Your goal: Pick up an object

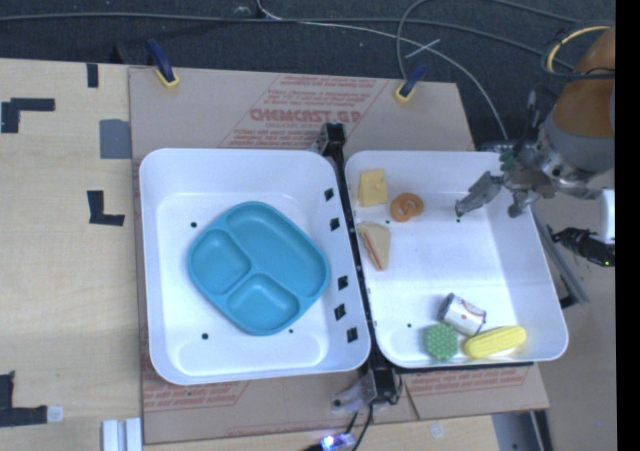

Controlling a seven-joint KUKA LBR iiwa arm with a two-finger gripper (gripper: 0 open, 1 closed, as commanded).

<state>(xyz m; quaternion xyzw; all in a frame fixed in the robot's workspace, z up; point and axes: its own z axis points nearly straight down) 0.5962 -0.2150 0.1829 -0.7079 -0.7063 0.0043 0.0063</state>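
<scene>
The right bin point(500, 259) holds several small objects. A yellow cheese block point(372, 187), a brown ring-shaped donut point(406, 206) and a sandwich wedge point(376, 244) lie near its left wall. At its front right lie a small silver can point(462, 314), a green round piece point(440, 341) and a yellow corn cob point(495, 341). My gripper point(493, 204) hovers over the bin's back right corner, open, with nothing between its fingers. It stands well to the right of the donut.
The left bin point(170, 189) holds a blue divided plate point(258, 266). Black clips run along the seam between the bins point(345, 269). Cables arc over the dark floor behind the bench, and two clamps point(162, 67) pin the cardboard sheet.
</scene>
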